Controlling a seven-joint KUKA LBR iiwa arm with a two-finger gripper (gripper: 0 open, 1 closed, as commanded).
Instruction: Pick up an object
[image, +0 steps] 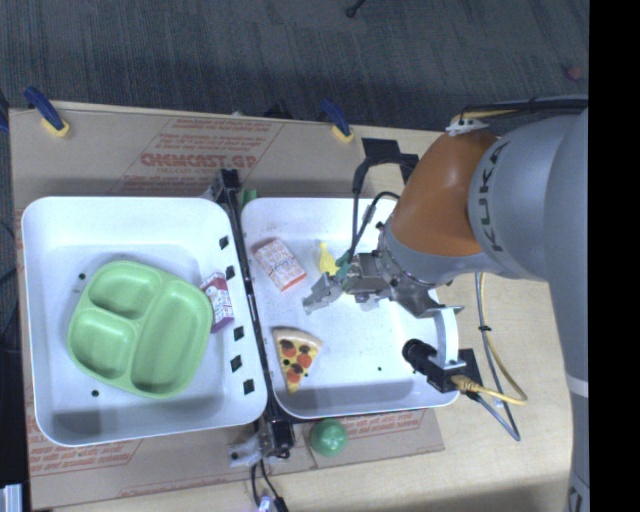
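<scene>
Not much to read here tbh. The clearest one is "KUKA" in dark letters on the grey arm, at about 2 o'clock in the shot, running sideways just right of the orange band. Then there's red print on the brown cardboard sheet under the bins, up around 11 o'clock: the big line looks like "CHEMCAST GP", though the last bit is fuzzy, and the small lines above and below it are too tiny to make out. More of that red print runs along the cardboard's bottom edge near 6 o'clock, also unreadable. The small packets in the bins have printing too, just blur.
</scene>
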